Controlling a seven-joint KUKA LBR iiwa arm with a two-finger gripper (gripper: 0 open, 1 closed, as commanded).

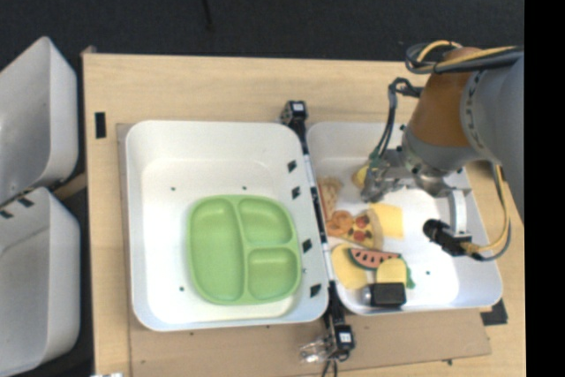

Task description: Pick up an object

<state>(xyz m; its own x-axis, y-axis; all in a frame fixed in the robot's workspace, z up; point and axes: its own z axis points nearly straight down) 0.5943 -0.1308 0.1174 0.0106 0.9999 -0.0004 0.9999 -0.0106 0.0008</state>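
In the right bin [477, 278] lie several toy foods: a pizza slice [355, 227], a yellow cheese block [388, 220], a watermelon slice [373, 259] on a yellow piece [350, 273], a small black box [386, 294], and a tan pastry [330, 192] by the left wall. My gripper [378, 179] reaches down into the back of this bin, just above the cheese block and next to a small yellow item [361, 177]. Its fingers are hidden by the wrist.
The left bin [159, 154] holds a green divided plate [243, 249]. The arm's grey and orange body [455, 115] covers the right bin's back right part. A black cable plug [448, 238] hangs over that bin's right side.
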